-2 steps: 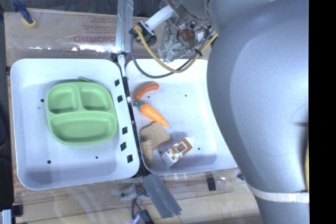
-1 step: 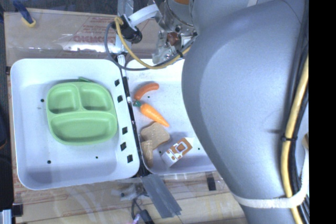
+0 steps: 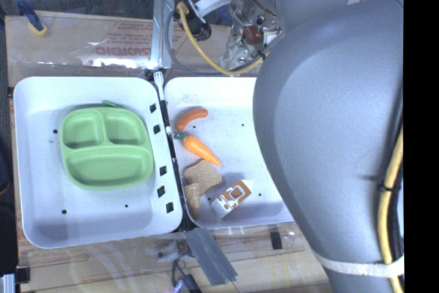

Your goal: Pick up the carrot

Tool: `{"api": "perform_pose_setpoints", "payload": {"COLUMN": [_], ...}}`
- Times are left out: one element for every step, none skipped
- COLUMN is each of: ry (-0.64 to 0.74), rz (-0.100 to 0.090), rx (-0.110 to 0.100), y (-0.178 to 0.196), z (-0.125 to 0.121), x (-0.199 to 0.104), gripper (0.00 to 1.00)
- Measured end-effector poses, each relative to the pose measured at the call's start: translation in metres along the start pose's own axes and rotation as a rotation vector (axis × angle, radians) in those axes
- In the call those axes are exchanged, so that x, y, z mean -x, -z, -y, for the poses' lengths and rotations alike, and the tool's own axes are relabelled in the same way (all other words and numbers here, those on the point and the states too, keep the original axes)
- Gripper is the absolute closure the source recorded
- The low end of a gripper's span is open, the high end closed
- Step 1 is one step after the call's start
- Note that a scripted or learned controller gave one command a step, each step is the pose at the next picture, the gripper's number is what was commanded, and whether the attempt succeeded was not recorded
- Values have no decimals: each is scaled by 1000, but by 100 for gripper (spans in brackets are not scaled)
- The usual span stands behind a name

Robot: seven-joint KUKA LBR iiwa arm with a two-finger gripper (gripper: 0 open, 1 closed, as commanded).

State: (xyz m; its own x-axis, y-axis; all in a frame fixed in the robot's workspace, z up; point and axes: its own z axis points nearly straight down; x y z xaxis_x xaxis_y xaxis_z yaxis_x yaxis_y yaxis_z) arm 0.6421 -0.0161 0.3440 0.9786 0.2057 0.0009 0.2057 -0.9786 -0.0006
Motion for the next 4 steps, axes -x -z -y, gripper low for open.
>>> {"api": "perform_pose_setpoints", "payload": {"ry": [4, 140, 2, -1], "rz": [9, 5, 8, 3], "rx": [-3, -2, -4, -1], "y": [-20, -12, -30, -14], "z": [-63, -111, -147, -189], "x": [9, 14, 32, 39], "gripper": [100, 100, 100, 100]}}
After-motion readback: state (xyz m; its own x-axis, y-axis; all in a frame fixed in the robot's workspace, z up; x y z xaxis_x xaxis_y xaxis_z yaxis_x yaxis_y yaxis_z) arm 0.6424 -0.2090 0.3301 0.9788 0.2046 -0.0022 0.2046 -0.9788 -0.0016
